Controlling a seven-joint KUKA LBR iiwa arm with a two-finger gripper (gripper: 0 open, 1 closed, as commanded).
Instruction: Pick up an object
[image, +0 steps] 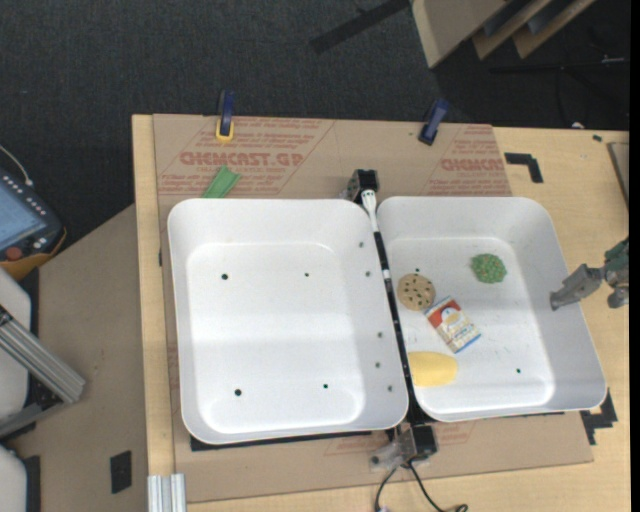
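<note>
In the right bin lie several small objects: a green bumpy ball, a round tan cookie with dark spots, a small red and white packet and a yellow lemon-like piece. My gripper comes in from the right edge of the view and hangs over the right rim of that bin, well to the right of all the objects. Nothing sits at its tip.
The left bin stands beside the right one on a cardboard sheet. Blue clamps hold the sheet at the back. A green scrap lies behind the left bin.
</note>
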